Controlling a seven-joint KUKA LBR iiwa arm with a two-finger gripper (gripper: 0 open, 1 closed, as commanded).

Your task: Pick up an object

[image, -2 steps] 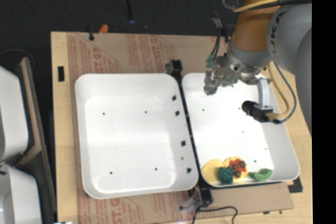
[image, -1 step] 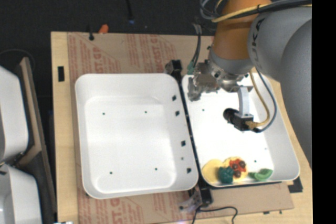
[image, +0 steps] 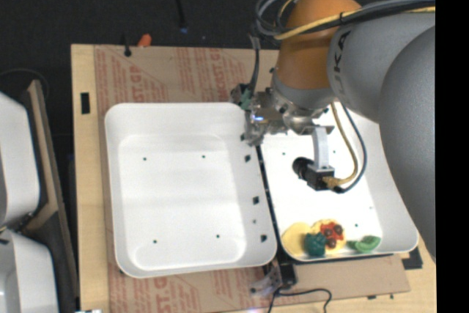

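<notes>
The grey arm [image: 381, 62] hangs its jaws over the right bin's [image: 381, 212] far left corner, and I cannot tell if they are open, shut or holding anything. A yellow toy [image: 293, 237], a blue-green toy [image: 315, 246], a red toy [image: 332, 230] and a green toy [image: 365, 242] lie bunched at that bin's near edge, well apart from the jaws. The brown cardboard [image: 168, 77] under that bin has red writing too blurry to read.

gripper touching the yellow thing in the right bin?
Apart. Camera view: gripper at the right bin's far corner, yellow thing at its near edge, bare white floor between them.
</notes>
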